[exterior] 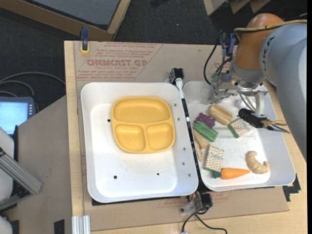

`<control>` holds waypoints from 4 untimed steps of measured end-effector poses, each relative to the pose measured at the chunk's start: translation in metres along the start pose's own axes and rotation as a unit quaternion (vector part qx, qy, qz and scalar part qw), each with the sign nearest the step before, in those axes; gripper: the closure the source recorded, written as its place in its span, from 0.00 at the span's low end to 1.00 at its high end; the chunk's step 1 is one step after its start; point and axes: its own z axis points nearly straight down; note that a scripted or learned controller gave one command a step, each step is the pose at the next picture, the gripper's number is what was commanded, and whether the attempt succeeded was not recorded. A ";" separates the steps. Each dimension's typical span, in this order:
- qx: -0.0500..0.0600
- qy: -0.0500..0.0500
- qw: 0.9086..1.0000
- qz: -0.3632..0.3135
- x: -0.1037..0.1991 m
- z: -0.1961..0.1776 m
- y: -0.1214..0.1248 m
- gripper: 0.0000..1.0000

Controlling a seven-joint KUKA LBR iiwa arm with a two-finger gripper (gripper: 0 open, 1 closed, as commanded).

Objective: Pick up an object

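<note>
My gripper (220, 92) hangs low over the back left corner of the right bin (280, 152), beneath the orange wrist band. Just in front of it lies a tan cylinder (220, 114), with a purple grape bunch (206, 120) and a green leafy piece (204, 130) beside that. A speckled cracker with a green edge (240, 127) lies to the right. Nearer the front are a second speckled cracker (214, 156), an orange carrot (233, 173) and a tan croissant (257, 162). I see nothing between the fingers.
The left bin (97, 160) holds a yellow divided plate (143, 124). A tan strip (200, 143) lies along the right bin's left wall. The arm covers the right bin's back right corner.
</note>
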 end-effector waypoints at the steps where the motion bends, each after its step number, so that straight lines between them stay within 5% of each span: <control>1: 0.001 0.002 1.000 0.001 0.026 -0.095 -0.066 1.00; 2: 0.004 0.001 1.000 0.001 0.025 -0.089 -0.065 0.00; 3: 0.004 0.001 1.000 0.004 -0.026 0.016 -0.065 0.00; 4: 0.000 0.000 1.000 -0.001 0.016 0.011 -0.018 0.00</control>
